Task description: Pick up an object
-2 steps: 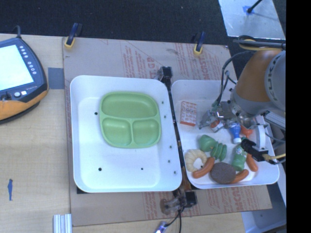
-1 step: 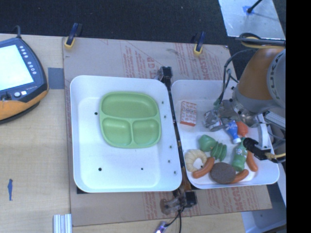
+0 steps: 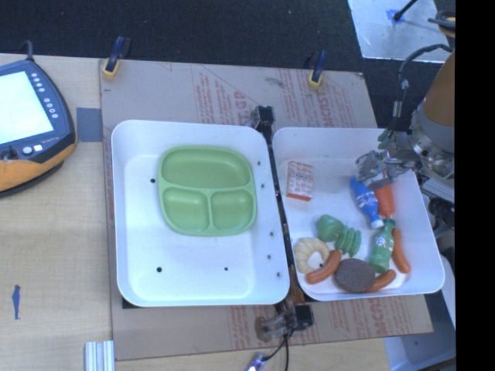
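The right bin (image 3: 433, 230) holds a pile of toy foods. My gripper (image 3: 377, 168) hangs low over the bin's upper right part, reaching in from the right. Just below it lie a blue bottle (image 3: 363, 197) and a small orange piece (image 3: 385, 201), touching or nearly touching it. Nothing is visibly lifted. Further down lie a green pepper (image 3: 330, 227), a green bottle (image 3: 381, 250), a pale pastry (image 3: 311, 250), a brown patty (image 3: 354, 275) and orange sausages (image 3: 324, 267). A red-and-white packet (image 3: 299, 181) lies apart at the bin's upper left.
The left bin (image 3: 131, 230) holds a green divided plate (image 3: 207, 189). A teach pendant with a screen (image 3: 27, 126) rests on the bench at far left. Two clamps (image 3: 114, 56) (image 3: 315, 66) pin the cardboard at the back edge.
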Available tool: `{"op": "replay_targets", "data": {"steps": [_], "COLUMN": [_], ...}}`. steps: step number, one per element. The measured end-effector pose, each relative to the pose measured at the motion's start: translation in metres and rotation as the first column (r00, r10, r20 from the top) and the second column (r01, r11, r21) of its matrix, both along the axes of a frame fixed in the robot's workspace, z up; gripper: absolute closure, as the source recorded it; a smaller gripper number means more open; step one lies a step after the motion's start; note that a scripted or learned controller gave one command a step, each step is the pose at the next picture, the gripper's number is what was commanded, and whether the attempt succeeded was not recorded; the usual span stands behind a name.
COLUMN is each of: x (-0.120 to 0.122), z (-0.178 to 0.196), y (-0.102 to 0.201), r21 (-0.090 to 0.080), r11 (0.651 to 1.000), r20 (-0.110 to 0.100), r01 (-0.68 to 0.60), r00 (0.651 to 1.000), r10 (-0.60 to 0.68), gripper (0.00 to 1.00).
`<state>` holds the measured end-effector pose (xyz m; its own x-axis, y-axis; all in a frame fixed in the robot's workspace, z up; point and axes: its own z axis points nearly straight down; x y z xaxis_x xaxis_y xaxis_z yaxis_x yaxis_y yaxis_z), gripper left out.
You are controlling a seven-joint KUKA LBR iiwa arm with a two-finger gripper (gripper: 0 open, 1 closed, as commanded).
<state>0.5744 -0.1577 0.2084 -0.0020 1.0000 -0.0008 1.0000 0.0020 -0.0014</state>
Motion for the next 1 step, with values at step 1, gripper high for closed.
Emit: {"op": "replay_targets", "data": {"steps": [1], "x": [-0.0284], "z": [0.0234], "y": [0.0731], "r21": [0.001], "r11": [1.000], "r20": [-0.004], "r01": [-0.004], "r00": [1.000], "r10": [0.004], "gripper": [1.00]}}
